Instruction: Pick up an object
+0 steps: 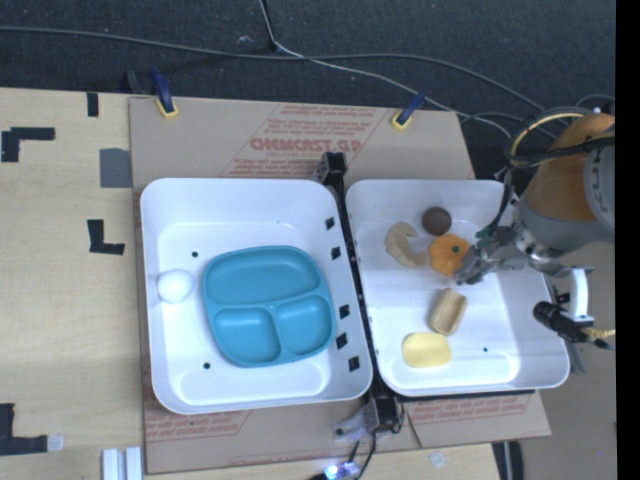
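The arm is reaching in from the right over the right bin (500, 368), and its gripper (478, 264) is sitting low beside a small orange ball-like thing (447, 255), just touching or nearly touching its right side; from here I cannot tell how the pincer stands, as the tip is a dark blur against the orange. The orange thing is lying in the upper middle of that bin, with a brown ball (436, 220) just above it and a pale curved piece (403, 244) just to its left. A tan block (447, 312) and a yellow lump (427, 350) are lying lower down, well apart from the gripper. The left bin (170, 218) is holding a blue divided tray (268, 303) and a small white ball (175, 286). I am guessing the orange thing is light and smooth, likely to roll away if nudged, so taking it squarely across its widest middle looks safest.
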